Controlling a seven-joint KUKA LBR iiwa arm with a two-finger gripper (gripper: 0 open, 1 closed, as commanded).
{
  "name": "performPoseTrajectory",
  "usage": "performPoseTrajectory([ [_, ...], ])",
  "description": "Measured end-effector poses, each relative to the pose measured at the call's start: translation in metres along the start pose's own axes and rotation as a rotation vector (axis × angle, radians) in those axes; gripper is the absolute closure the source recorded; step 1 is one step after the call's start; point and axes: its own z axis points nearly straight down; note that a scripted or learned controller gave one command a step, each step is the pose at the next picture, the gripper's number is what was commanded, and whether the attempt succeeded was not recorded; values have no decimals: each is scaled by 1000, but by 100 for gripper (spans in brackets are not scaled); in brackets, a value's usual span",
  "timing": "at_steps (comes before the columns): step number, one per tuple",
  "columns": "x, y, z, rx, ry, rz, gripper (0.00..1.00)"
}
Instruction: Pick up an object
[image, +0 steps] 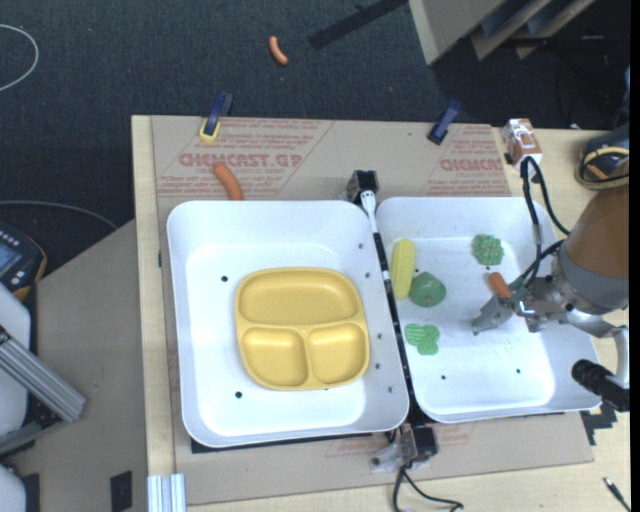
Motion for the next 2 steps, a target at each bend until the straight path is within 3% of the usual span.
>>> performPoseTrajectory([
  [1, 1, -1, 54, -1, 0, 0, 0],
  [2, 0, 1, 40, -9, -4, 1, 100],
])
